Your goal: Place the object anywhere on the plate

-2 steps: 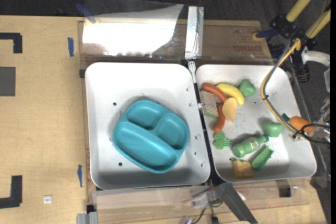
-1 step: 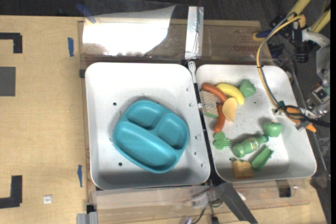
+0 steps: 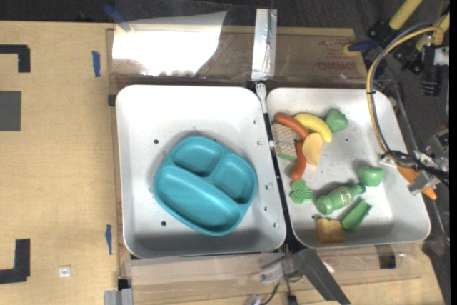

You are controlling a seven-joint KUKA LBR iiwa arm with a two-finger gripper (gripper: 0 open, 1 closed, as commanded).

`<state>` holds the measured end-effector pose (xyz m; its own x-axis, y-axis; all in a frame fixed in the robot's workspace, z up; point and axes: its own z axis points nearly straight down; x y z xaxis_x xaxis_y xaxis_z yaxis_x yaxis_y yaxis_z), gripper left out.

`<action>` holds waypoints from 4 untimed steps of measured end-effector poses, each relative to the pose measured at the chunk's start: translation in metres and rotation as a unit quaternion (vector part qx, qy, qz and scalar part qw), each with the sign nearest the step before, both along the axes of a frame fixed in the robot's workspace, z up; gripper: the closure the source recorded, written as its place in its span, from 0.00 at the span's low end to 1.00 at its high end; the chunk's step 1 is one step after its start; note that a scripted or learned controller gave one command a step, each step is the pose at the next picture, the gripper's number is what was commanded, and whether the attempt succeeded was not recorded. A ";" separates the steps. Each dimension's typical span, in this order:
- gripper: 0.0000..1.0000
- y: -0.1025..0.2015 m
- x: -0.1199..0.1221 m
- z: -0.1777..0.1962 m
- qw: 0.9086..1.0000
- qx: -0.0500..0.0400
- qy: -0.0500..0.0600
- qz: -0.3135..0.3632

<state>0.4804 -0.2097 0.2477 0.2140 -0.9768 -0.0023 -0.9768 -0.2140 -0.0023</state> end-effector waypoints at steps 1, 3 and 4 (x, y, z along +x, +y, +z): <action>1.00 0.006 0.000 0.037 0.979 -0.001 -0.002 0.205; 1.00 -0.006 0.016 0.092 0.837 -0.001 -0.002 0.546; 1.00 -0.012 0.008 0.043 0.837 0.001 -0.002 0.547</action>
<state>0.4888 -0.2214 0.2906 0.9804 -0.1968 -0.0017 -0.1968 -0.9804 -0.0062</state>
